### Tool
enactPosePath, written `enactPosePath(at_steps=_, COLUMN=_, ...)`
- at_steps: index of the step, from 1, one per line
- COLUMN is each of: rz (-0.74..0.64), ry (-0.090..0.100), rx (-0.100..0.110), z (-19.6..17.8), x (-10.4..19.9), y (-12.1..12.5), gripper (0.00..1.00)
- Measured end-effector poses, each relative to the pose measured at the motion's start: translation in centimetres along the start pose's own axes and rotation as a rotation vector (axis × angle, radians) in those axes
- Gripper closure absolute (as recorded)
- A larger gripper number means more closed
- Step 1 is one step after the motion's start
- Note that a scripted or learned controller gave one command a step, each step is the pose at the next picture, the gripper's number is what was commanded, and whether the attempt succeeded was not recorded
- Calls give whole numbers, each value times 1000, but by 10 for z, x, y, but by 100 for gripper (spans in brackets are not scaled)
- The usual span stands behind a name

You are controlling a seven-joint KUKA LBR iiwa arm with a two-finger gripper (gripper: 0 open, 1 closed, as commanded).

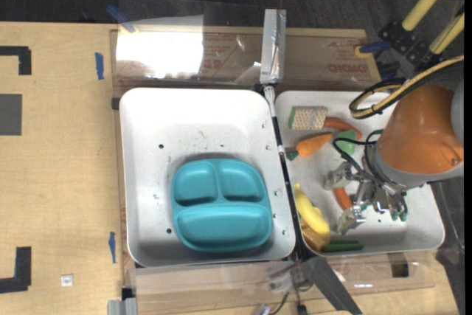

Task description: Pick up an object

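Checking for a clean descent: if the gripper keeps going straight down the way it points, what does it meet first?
Probably the bare floor of the right bin, beside the banana. The gripper hangs over it; depth is unclear.

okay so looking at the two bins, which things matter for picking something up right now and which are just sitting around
In play:
- pincer, low in the right bin
- banana
- carrot
- green stick-shaped item
- small orange piece

Just sitting around:
- teal divided tray in the left bin
- clear panel behind the bins

Smooth plastic teal tray (220, 204) — faintly glossy (moulded compartments) — in a matt white bin (147, 122).
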State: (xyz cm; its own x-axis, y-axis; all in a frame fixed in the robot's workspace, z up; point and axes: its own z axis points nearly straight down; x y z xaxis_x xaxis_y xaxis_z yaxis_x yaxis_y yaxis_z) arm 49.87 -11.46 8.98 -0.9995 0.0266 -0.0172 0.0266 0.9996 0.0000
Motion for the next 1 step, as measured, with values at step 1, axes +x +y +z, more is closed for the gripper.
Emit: enactPosePath(at_steps=1, rz=-72, ry=0, rx=1, z=0, x=13, y=-15, gripper=0)
